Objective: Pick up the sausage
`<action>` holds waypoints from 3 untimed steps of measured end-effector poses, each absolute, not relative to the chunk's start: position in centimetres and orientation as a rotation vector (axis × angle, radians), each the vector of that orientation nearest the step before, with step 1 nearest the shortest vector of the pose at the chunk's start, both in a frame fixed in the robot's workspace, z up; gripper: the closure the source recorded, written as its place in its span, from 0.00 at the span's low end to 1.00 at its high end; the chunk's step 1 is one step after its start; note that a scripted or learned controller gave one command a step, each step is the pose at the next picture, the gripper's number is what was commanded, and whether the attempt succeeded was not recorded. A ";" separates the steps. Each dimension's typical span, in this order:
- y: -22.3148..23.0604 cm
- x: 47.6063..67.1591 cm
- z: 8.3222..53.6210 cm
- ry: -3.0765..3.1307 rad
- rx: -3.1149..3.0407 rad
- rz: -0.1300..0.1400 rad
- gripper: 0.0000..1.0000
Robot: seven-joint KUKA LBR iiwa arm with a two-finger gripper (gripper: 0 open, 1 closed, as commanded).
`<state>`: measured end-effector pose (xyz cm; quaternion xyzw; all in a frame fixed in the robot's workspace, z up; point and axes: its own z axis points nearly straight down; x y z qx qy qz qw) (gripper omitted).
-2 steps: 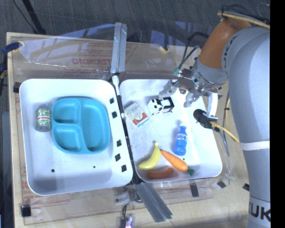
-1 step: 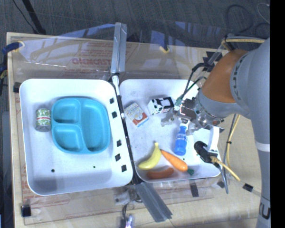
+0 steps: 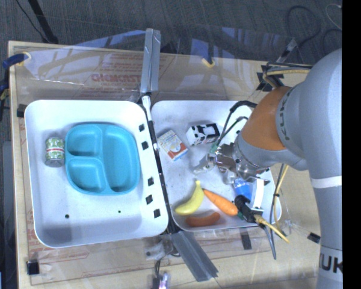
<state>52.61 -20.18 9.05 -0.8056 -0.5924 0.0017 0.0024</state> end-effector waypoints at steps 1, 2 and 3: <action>-14.7 47.7 9.1 -1.799 -2.570 0.002 0.00; -14.7 47.8 10.1 -1.806 -2.564 0.003 1.00; -7.6 50.3 19.2 -2.125 -2.311 0.001 1.00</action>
